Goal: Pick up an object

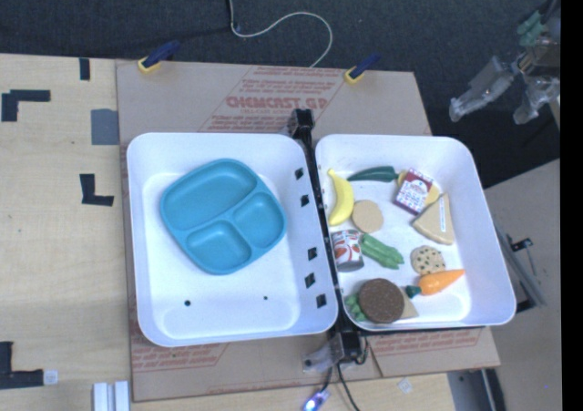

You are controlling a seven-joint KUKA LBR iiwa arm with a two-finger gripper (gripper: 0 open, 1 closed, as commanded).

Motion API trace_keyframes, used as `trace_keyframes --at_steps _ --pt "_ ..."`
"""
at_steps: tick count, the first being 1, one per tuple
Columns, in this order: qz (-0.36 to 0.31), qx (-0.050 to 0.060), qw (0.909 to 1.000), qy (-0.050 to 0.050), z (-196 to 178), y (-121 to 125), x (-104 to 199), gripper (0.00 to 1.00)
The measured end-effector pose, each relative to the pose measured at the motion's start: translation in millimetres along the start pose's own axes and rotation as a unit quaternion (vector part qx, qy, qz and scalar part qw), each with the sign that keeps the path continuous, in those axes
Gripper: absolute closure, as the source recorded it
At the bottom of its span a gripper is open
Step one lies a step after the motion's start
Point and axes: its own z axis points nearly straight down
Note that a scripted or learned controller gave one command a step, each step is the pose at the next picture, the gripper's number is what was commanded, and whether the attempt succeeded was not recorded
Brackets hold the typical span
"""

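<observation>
The right white bin (486, 234) holds several toy foods: a yellow banana (339, 198), a green chili (372, 174), a red box (414, 190), a sandwich wedge (437, 220), a round cracker (367, 216), a small can (347, 250), a green pea pod (382, 251), a cookie (426, 260), a carrot (441, 282) and a brown burger patty (381, 300). My gripper (496, 110) hovers beyond the bin's far right corner, high over the dark floor. Its fingers stand open with nothing between them.
The left white bin (146, 254) holds a blue divided plate (223, 215). Both bins rest on a cardboard sheet (273, 95) clamped at the back. A white cable (273, 26) loops across the dark floor behind.
</observation>
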Motion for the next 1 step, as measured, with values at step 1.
trace_keyframes --at_steps 1 --pt "0.004 0.007 1.0 -0.001 -1.7 0.5 -4.5 1.0"
